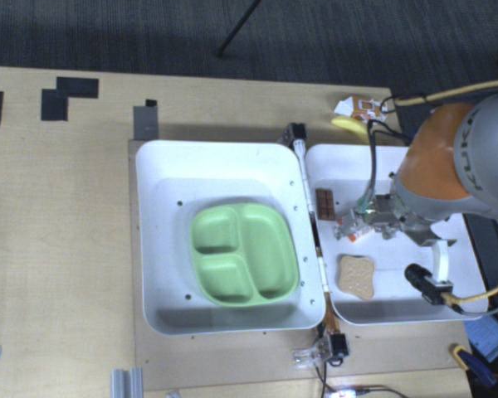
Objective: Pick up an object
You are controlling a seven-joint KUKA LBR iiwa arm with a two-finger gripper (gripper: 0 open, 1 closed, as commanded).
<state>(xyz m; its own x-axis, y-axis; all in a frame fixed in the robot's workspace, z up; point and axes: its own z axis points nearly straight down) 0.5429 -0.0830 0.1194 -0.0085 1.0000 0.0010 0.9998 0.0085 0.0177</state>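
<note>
In the right bin [349, 160] lie a tan slice of toast [357, 277] near the front, a small brown chocolate bar [324, 201] by the left wall, and a small orange and white item [354, 233] partly under the gripper. My gripper [354, 220] hangs low over the bin's middle, just above the toast and right of the chocolate bar. The grey arm with its orange band [436, 160] reaches in from the right and hides the bin's right part. A green divided plate [243, 253] rests in the left bin [162, 181].
A yellow banana-like toy and a small wrapper [355, 113] lie on the bench behind the right bin. Cables run along the arm and past the bin's right side. A black clamp [296, 131] sits at the divider between the bins.
</note>
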